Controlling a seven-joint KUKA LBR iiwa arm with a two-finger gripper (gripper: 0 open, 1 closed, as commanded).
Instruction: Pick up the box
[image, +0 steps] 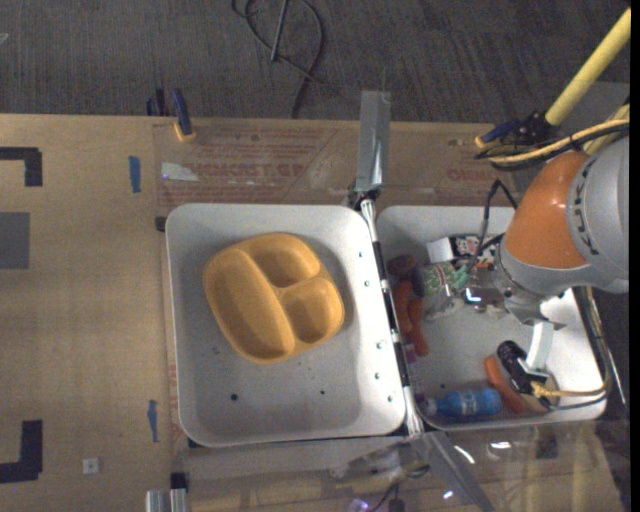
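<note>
The arm (560, 225) rises highest, coming in from the right edge of the frame over the right bin (455, 350), its orange band at the bin's upper right. The gripper (476, 290) hangs below it near the middle of that bin; whether the claw is open or closed cannot be told, and nothing is seen held in it. The box (455, 245), small, white and dark, lies in the upper part of the right bin, just above the gripper in the frame. A green-and-red packet (438, 278) lies just left of the gripper. An orange-red thing (412, 318) lies along the bin's left wall. A blue bottle (465, 403) lies on its side at the bottom edge. The left bin (270, 400) holds a yellow divided tray (275, 295) in its upper half.
</note>
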